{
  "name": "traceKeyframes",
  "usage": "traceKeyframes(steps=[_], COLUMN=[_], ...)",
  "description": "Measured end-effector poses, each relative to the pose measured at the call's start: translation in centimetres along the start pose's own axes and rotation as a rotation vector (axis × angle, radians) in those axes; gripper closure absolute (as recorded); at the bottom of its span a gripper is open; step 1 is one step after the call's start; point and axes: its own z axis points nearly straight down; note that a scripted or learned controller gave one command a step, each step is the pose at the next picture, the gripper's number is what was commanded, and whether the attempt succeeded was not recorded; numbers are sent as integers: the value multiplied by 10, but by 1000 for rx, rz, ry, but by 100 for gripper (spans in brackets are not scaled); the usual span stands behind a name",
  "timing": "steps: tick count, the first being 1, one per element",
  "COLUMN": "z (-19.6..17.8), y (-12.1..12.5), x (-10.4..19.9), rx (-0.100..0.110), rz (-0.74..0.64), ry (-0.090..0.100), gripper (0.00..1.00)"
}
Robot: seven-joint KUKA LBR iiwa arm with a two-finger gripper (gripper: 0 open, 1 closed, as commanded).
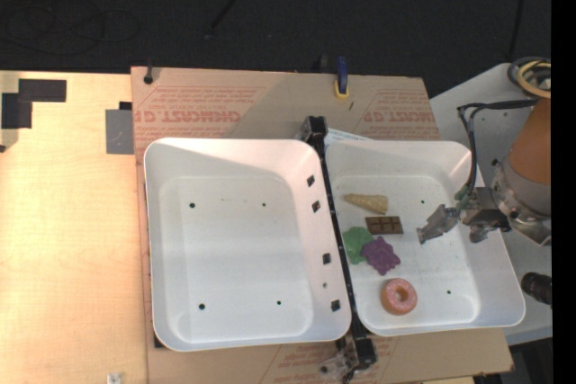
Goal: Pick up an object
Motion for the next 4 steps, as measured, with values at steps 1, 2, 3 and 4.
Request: traceKeyframes(steps=[1,2,3,4], z=[-10,-100,-140,-60], y=[0,-15,-15,-17], x=[-1,88,155,103], rx=[2,-8,-3,10], rz=[0,-11,-8,6], ry=[1,3,2,-1], gripper=[100,100,100,100])
